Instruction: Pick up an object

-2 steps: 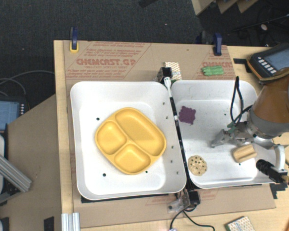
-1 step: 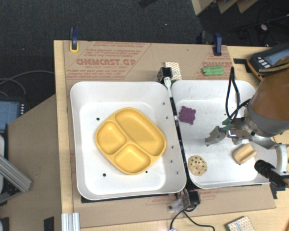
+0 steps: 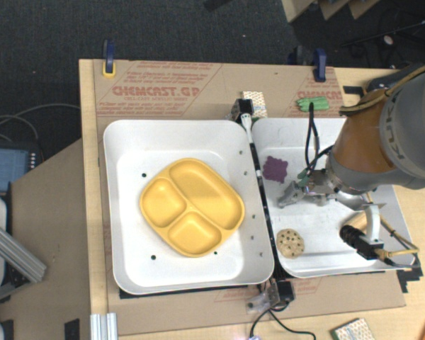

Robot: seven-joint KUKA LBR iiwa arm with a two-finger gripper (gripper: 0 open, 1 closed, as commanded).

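A KUKA arm's gripper (image 3: 292, 194) reaches low into the right-hand bin (image 3: 382, 261), its fingers spread apart and gripping nothing, in what looks like the approach stage of a pick. A purple block (image 3: 275, 168) lies just beside the fingertips toward the bin's far left corner; a chocolate-chip cookie (image 3: 290, 242) sits near the front edge. The next move would seem to call for centring over one item before closing. A yellow divided plate (image 3: 191, 206) occupies the left bin (image 3: 120, 190).
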